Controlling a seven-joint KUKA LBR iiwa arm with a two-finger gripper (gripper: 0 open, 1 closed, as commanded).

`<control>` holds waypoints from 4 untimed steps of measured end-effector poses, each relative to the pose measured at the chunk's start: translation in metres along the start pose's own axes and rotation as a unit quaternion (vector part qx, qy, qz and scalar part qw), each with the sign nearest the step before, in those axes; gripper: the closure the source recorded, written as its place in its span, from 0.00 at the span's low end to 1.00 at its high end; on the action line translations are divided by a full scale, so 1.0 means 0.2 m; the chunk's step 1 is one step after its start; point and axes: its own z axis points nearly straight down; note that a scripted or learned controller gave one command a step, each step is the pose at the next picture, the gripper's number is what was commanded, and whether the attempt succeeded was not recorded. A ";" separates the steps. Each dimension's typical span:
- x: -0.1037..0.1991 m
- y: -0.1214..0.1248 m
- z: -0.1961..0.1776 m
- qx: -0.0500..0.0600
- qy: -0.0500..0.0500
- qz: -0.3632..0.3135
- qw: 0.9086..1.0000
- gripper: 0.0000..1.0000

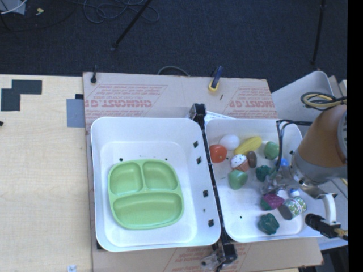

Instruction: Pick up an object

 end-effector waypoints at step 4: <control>0.24 0.06 -0.64 0.000 0.000 -0.003 1.000 1.00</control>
